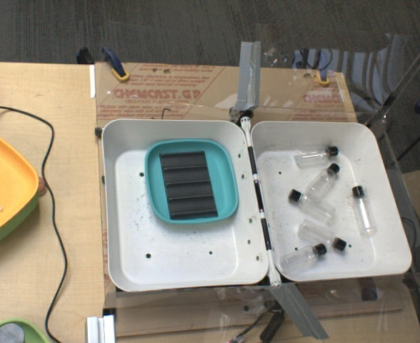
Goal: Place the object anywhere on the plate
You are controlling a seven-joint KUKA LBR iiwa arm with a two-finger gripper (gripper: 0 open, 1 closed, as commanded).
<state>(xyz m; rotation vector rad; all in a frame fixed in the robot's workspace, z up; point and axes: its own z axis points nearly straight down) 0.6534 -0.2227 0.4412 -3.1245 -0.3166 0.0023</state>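
Vials (323, 184) (clear ones w/ black caps, six caps by my count) all lie in the right bin (381, 252), none on the plate. Two lie near the bin's back, one of them (311, 158) lying crosswise. A few overlap in the middle, so it's hard to say where one clear body ends and the next starts. One (362, 209) lies apart toward the right wall, cap pointing to the back. Two more caps sit near the front edge.

Plate (155, 188) is teal w/ rounded corners, in the back half of the left bin (111, 220), and a dark ribbed insert (188, 184) covers its middle. It touches neither the bin's left nor right wall. Btwn plate and vials run the two bins' raised rims, side by side, w/ a dark seam (257, 191) down the join.

Gripper: can't tell how its jaws stand or whether they have hold of anything.

Around the bins: printed cardboard (171, 88) underneath, held at the back by two blue-and-yellow clamps (115, 63), and a grey metal bar (249, 77) standing at the back where the bins meet. On the wooden bench (38, 284) to the left sit stacked yellow dishes (6, 184), a black cable (53, 191) looping past them, and something green (6, 332) at the front corner.
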